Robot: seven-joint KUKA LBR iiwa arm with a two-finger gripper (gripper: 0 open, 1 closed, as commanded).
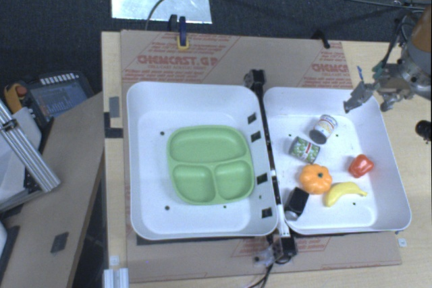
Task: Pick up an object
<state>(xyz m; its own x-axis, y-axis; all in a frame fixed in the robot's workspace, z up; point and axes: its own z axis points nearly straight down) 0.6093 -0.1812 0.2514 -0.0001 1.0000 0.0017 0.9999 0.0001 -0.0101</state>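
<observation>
Objects lie loose in the right white bin (378, 212): a small white-lidded can (325, 127), a green-labelled can (305, 149), an orange pumpkin (315, 179), a yellow banana (344, 193), a red pepper (361, 165) and a black block (295, 201). The hand (372, 99) hovers over that bin's far right corner, fingers spread, pinching nothing. The left white bin (145, 145) holds a green divided tray (208, 163).

One fixed camera above the bench (337, 54), angled down — both bins, moderately distant

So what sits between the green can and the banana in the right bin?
In the camera view, the orange pumpkin lies between the green can and the banana.
</observation>
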